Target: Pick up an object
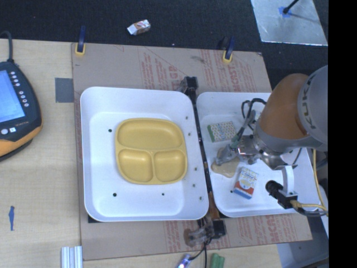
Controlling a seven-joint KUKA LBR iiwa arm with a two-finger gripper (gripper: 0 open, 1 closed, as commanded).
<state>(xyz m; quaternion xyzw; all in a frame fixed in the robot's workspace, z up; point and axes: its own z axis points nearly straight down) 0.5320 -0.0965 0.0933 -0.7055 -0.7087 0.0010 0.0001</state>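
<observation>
While metal hand (223, 156) touches flat tan piece (225, 170), R bin (262, 208).

Light wood counter (39, 205) spans the lower part of the view, w/ a brown cardboard sheet (139, 74) laid over its middle, printed w/ faint red lettering. Two clamps pin the sheet's far edge: one w/ a blue handle at left (81, 42), another at right (227, 50). Grey tape patch (64, 89) sits on the wood just left of the cardboard. Orange-and-black handheld pendant (15, 111) w/ a blue screen lies at the counter's left edge. Beyond the counter, dark carpet floor (195, 10); a small crumpled wrapper (139, 27) lies on it, and a pale grey square (286, 13) w/ a blue mark at upper right. Lighting even, soft shadows.
</observation>
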